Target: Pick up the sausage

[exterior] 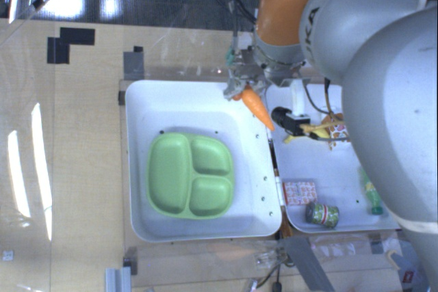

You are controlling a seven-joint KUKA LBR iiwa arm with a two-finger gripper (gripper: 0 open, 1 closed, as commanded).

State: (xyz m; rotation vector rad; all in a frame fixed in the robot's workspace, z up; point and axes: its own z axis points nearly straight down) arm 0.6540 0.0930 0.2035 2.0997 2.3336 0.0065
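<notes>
Hovering at the far right corner of the left bin point(137, 147), the gripper point(239, 89) appears closed on the upper end of an orange carrot-like piece point(257, 109), presumably the sausage. Held so near its tip, it could slip out and fall.

No words or numbers can be read anywhere. Some print can be seen on the small can point(321, 215) and on the red and white packet point(299, 192) just beside it, but it is too small and blurry to be made out.
</notes>
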